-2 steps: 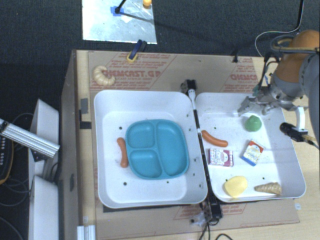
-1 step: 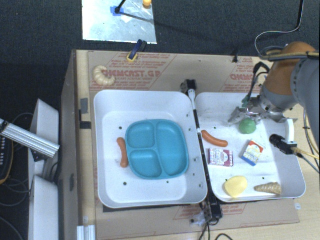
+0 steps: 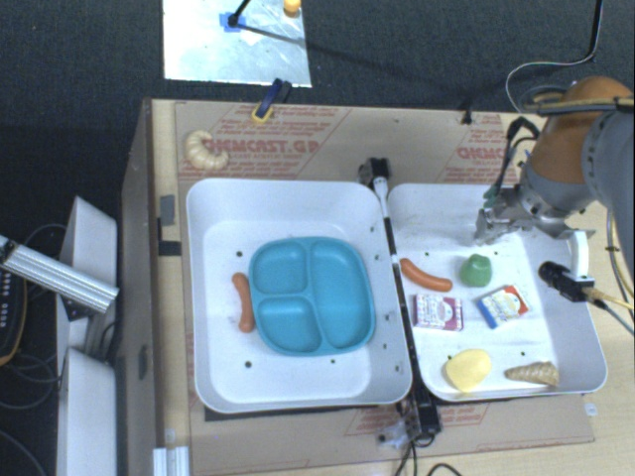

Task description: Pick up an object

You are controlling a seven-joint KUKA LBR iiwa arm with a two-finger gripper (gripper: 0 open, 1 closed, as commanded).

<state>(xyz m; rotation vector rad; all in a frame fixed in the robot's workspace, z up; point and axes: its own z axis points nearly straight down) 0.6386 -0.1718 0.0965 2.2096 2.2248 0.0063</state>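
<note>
Cardboard-topped bench with two white bins side by side

The arm is cut off by the frame's right edge at 3 o'clock, and its gripper is too small and blurred to read the fingers. Print on the 2 packets is illegible. At 9 o'clock, the metal rail runs off the left edge.
</note>
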